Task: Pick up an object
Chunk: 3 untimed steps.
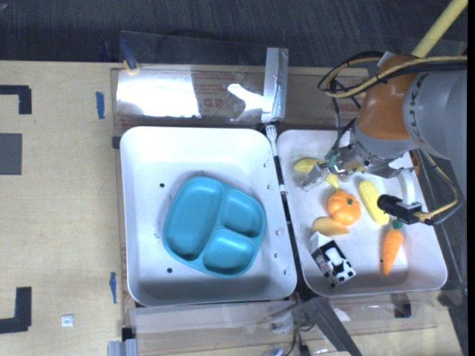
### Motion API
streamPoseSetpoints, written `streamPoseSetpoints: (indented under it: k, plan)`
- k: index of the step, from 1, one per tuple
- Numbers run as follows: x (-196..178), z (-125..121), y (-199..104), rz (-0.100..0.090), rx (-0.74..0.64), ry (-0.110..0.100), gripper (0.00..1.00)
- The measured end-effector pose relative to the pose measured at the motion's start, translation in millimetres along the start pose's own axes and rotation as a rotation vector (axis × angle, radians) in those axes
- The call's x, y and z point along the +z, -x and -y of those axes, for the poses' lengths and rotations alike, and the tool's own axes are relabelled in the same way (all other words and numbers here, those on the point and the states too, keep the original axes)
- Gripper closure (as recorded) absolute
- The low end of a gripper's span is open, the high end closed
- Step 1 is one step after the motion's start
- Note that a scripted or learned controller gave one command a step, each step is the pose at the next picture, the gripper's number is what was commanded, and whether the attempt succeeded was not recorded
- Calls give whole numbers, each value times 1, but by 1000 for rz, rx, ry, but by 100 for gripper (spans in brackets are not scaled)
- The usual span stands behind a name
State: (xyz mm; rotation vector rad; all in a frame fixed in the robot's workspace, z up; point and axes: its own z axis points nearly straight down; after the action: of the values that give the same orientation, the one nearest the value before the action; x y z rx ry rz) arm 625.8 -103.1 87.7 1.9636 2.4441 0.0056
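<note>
- The left bin [141, 162] holds a blue divided plate [214, 225], lying tilted near the bin's middle.
- The right bin [430, 273] sits just beside it, their rims meeting along a central divider.
- Near the right bin's upper left lies a yellow banana-like piece [304, 166], with the gripper [326, 170] low over it; how its pincer stands cannot be told, since the metal tips blur into the toys.
- Below that sits an orange pumpkin-like toy [344, 208], with a pale orange-yellow piece [329, 225] touching its lower side.
- A black-and-white block [334, 262] lies near the bin's front edge.
- A yellow corn cob [371, 199] lies just right of the pumpkin.
- A carrot [392, 249] lies further right, tip toward the front.
- The grey arm [438, 117] with its orange band enters from the upper right.
</note>
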Motion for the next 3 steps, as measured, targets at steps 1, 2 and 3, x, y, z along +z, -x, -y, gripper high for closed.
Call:
streamPoseSetpoints:
  k: [1, 2, 3]
  plan:
    - [2, 3, 32, 0, -153, -1, 0]
    - [2, -25, 65, -18, -354, -22, 0]
    - [2, -29, 38, -4, -363, -23, 0]
